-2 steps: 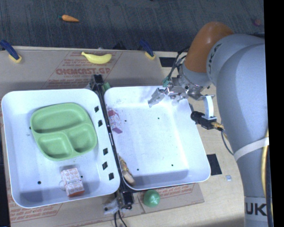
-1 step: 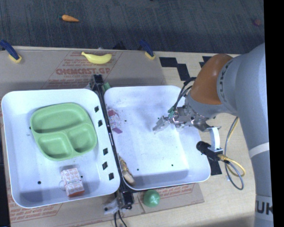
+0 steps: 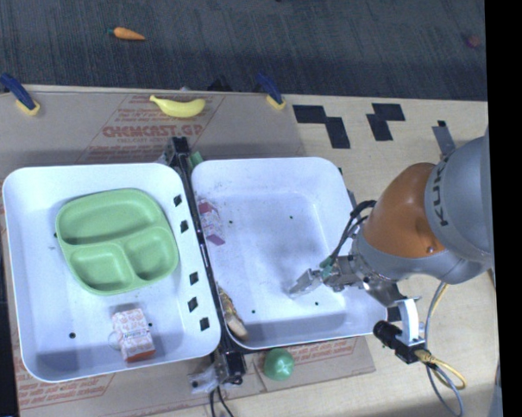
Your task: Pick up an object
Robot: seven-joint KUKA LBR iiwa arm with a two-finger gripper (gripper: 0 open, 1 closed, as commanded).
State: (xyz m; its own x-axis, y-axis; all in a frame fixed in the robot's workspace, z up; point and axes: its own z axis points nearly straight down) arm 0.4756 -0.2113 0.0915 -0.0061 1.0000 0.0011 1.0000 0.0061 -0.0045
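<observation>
The pincer [image 3: 303,283] sits low in the right bin [image 3: 268,173], near the frame's middle. I cannot tell what state it is in. A small pink wrapper [image 3: 210,221] lies at that bin's left wall, blurry. The left bin [image 3: 21,257] holds one green tray [image 3: 116,240] and one red-and-white box [image 3: 132,332]. One green ball [image 3: 278,364] rests on the surface [image 3: 414,153] below.

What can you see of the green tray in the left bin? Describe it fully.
The green tray is pale green, looks like smooth plastic, with rounded corners and three compartments: one long, two smaller. It lies flat, slightly turned, on the floor of the left bin. Nothing lies in it. A small red and white packet sits nearby, apart from it.
</observation>
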